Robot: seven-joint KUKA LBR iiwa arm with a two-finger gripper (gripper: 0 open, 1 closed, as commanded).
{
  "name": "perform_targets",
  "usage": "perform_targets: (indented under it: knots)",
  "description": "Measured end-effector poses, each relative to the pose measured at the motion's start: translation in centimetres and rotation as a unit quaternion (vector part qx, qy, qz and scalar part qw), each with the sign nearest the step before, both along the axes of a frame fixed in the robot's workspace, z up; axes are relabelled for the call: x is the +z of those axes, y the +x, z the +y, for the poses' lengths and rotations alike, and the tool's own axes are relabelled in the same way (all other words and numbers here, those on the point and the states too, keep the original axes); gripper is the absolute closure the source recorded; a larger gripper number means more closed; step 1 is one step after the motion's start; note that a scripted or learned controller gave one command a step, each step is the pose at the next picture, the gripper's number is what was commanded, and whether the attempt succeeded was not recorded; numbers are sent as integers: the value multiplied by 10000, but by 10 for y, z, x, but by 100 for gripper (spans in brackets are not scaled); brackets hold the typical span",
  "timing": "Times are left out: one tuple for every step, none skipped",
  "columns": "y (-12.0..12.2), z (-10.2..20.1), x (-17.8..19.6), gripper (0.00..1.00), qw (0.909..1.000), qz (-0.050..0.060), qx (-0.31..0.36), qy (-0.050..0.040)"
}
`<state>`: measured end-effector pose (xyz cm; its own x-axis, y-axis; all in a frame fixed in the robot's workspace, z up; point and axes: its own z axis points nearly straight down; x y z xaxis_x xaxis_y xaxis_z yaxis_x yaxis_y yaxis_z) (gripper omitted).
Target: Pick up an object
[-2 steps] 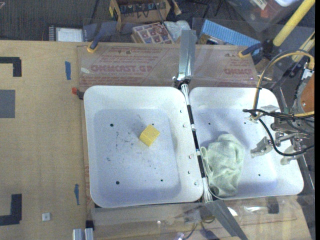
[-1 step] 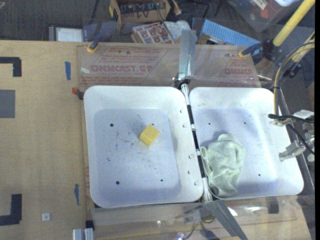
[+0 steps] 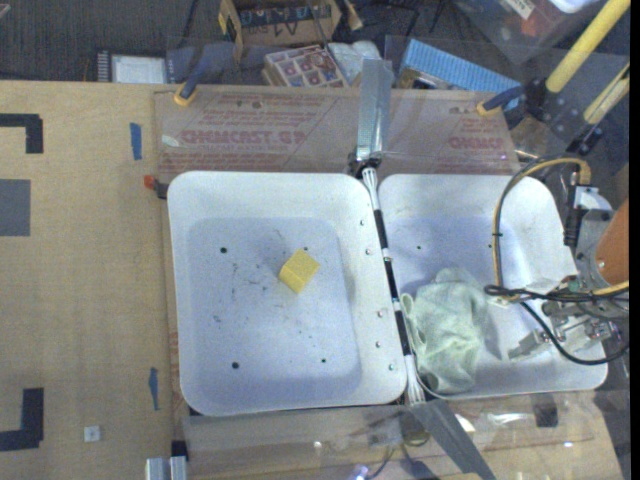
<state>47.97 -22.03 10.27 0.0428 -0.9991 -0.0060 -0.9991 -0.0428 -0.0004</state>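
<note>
— What do we have on the worktop [image 3: 80,268]?
— Two bins: the left bin [image 3: 190,268] holds a yellow block [image 3: 299,271]; the right bin [image 3: 450,203] holds a crumpled pale cloth [image 3: 448,330].
— And our jaws [image 3: 535,344]?
— Low in the right bin, just right of the cloth; we cannot tell their state, so the cloth is nearest

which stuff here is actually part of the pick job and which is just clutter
Part of the job:
- yellow block in the left bin
- pale crumpled cloth in the right bin
- gripper, low over the right bin beside the cloth

Just lying about:
- boxes and cards beyond the bins
- blue tape on the bench
</note>
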Motion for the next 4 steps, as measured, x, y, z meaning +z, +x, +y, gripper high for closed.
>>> perform_targets:
  knots:
    - [1, 22, -16, 0, 9995, -6, -325, -36]
    - [2, 27, 85, 0, 9637, -14, 2671, -20]
    - [2, 28, 95, 100, 9642, -20, 2651, -8]
    - [2, 28, 95, 0, 9642, -18, 2652, -8]
